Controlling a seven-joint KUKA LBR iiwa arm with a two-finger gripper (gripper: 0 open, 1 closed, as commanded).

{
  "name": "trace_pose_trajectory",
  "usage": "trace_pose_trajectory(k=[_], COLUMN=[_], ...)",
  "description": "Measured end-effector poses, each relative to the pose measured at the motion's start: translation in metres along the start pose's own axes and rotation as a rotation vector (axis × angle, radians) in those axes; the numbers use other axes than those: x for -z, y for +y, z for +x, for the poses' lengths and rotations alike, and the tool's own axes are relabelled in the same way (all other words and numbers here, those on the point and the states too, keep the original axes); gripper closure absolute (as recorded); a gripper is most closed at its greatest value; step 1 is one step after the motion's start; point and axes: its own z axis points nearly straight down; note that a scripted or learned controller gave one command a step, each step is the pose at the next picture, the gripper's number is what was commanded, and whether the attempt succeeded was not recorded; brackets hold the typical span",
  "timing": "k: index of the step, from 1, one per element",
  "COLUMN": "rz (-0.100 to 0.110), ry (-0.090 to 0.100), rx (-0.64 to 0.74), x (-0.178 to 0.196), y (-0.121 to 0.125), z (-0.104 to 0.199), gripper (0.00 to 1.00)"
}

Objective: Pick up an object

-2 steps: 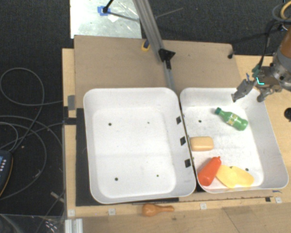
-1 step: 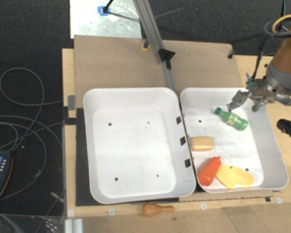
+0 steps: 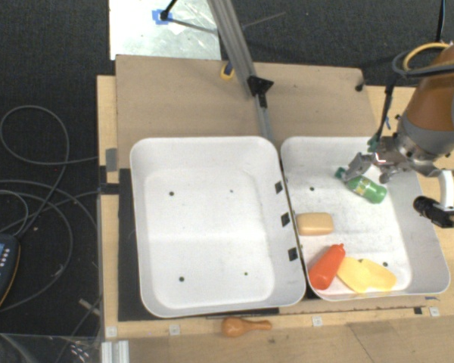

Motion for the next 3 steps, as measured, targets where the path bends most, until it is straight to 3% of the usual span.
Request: trace_pose_trajectory(k=[1,2,3], rz=[-0.014,-0.024,-0.009], ry=[-0.008,-0.01,-0.002], rx=[0.0,0.0,0.003], x=[-0.049,-0.033,0.012], y=[0.011,0.014,0.019], z=[-0.008,-0.009,-0.006], gripper=[0.0,1.0,1.0])
